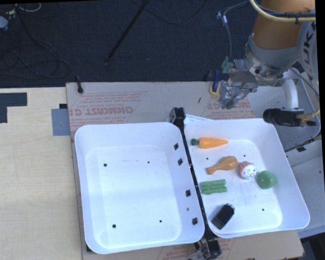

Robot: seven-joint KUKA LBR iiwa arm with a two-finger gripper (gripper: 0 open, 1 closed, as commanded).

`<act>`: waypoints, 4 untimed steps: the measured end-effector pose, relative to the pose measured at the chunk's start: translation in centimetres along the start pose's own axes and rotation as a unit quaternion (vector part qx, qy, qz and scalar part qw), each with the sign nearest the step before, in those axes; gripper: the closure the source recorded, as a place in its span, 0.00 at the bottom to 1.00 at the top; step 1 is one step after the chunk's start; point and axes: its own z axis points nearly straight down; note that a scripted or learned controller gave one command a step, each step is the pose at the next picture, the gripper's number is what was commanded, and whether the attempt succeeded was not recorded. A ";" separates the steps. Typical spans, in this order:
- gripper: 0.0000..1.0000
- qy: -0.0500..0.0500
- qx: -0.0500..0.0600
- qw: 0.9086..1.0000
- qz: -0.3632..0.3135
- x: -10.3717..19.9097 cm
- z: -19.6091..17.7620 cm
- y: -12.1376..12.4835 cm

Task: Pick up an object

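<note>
We see the bench (29, 177) filling the lower left of the frame, and on it two shallow white bins side by side: the left bin (134, 188) at centre and the right bin (246, 176) toward the lower right. The grey arm (279, 33) with its orange band enters at the upper right. Its gripper (231, 98) hangs above the cardboard sheet (134, 104), just beyond the right bin's far rim, well apart from everything in the bin; we cannot tell how it is set.

All the objects lie in the right bin, below the gripper in the frame. The orange carrot (212, 142) is nearest to it, close to the far rim. Lower sit the tan drumstick (223, 164), the green bean pods (213, 186) and the black block (223, 216) near the bottom rim. To the right, the green ball (266, 179) lies just beside the small red-and-white piece (247, 170).
</note>
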 end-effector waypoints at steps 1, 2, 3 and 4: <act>1.00 0.001 -0.003 1.000 -0.002 7.9 -10.7 0.1; 1.00 0.000 -0.001 1.000 -0.001 16.7 -19.0 -0.6; 1.00 -0.001 0.003 1.000 0.002 19.2 -20.3 0.1; 1.00 -0.002 0.007 1.000 0.001 24.9 -12.7 0.1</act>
